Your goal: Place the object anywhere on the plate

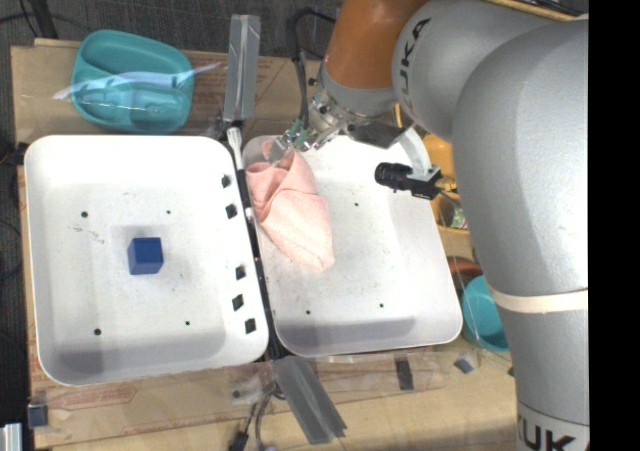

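A crumpled pink cloth [292, 211] lies in the right bin [390, 279], along its left wall, running from the far left corner towards the middle. My gripper [298, 139] hangs under the orange wrist band at that far left corner, directly over the cloth's upper end and touching it or nearly so. A pale, greyish rounded shape [258, 150] shows just left of the gripper at the bin's corner; I cannot tell what it is. A small blue cube [146, 255] sits in the left bin [60, 329].
A teal bowl [132, 79] with clear plastic on it stands on the bench behind the left bin. A black fitting [405, 178] juts from the arm over the right bin. The big grey arm covers the right side. Another teal object [485, 314] peeks out beside the right bin.
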`<state>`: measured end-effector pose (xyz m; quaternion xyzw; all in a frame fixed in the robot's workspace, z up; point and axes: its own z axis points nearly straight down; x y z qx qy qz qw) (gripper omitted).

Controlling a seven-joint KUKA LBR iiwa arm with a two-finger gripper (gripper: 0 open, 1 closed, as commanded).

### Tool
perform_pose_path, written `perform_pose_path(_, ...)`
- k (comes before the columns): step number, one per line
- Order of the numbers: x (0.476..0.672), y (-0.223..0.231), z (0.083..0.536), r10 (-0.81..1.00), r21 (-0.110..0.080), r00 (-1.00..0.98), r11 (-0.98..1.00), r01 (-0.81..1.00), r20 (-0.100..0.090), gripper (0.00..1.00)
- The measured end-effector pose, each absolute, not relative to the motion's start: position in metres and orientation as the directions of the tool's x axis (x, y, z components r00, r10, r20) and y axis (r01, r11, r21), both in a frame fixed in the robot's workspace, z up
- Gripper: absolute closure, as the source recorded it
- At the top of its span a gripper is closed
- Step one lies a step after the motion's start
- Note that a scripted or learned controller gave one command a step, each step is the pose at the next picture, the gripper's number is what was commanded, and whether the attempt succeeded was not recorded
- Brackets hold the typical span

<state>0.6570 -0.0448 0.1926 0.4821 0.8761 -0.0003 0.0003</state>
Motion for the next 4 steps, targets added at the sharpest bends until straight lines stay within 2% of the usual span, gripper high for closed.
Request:
perform_pose_path(1,0.657,0.029,0.249,0.811,-0.001,-0.586,0.586,0.811,0.000,1.00)
perform_pose_path(2,0.657,-0.036,0.300,0.824,0.000,-0.566,0.566,0.824,0.000,1.00)
perform_pose_path(3,0.649,0.054,0.190,0.817,-0.004,-0.577,0.577,0.817,0.001,1.00)
perform_pose_path(4,0.657,0.011,0.307,0.808,0.001,-0.590,0.590,0.808,-0.001,1.00)
